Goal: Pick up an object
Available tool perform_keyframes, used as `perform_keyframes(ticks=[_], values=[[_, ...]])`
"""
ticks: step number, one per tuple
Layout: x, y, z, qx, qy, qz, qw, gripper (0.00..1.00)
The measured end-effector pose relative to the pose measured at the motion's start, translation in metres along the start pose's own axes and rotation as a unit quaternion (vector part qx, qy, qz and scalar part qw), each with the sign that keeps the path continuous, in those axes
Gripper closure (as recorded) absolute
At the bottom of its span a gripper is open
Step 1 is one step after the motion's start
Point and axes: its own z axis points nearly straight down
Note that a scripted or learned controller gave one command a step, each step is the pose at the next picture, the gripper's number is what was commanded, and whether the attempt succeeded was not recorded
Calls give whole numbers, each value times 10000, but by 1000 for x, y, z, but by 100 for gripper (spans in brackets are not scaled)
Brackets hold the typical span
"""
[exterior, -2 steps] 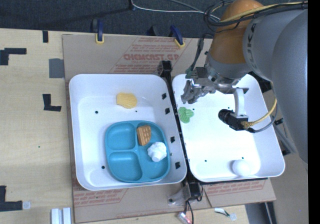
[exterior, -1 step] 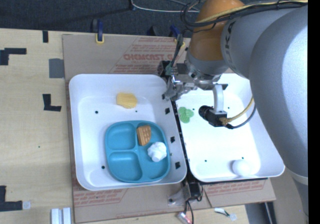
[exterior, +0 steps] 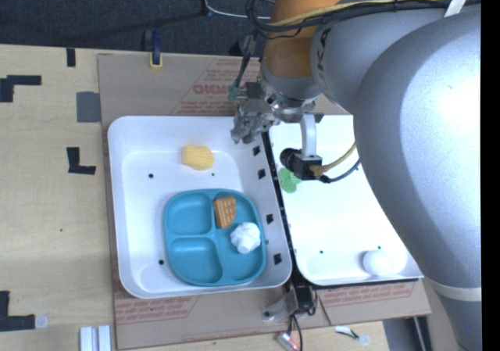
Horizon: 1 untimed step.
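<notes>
Hovering gripper (exterior: pixel 248 124): over left bin (exterior: pixel 125 209) upper right rim; finger spread cannot be told.
Open room: bin floor, upper left.

Two white bins (exterior: pixel 125 185) sit on brown cardboard with red print (exterior: pixel 205 85). A sky-blue divided tray (exterior: pixel 187 252) carries a tan, ridged piece (exterior: pixel 225 211) at its 1 o'clock and a white lump (exterior: pixel 245 238) at 3. A yellow lump (exterior: pixel 198 157) lies at the tray's 12; a green bit (exterior: pixel 288 182) and a white ball (exterior: pixel 381 262) lie in the right bin
</notes>
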Motion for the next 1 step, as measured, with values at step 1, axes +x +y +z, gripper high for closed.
perform_keyframes(ticks=[1], values=[[-2, 0, 0, 3, -6, 17, 10000, 0]])
